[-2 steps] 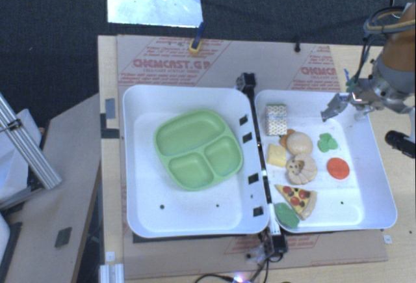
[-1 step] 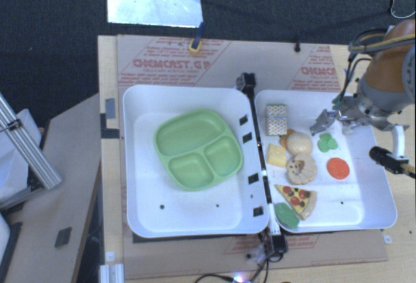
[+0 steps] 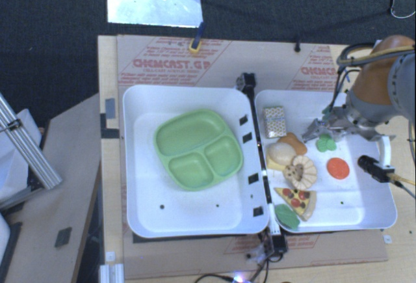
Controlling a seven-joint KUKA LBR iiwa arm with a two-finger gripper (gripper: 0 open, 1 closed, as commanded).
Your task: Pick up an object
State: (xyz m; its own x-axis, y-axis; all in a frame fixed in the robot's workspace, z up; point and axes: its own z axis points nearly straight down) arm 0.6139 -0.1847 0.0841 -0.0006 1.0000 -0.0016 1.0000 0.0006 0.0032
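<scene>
Green tray in left bin. Right of the tray: silver packet, pizza slice, green toy, orange disc. Claw just above green toy; can't tell if it's apart or together.

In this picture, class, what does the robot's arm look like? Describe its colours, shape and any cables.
The arm is thick and rounded, grey with an orange band above the wrist. Thin dark cables loop along its upper side. It narrows to a grey metal pincer over the right bin.
</scene>
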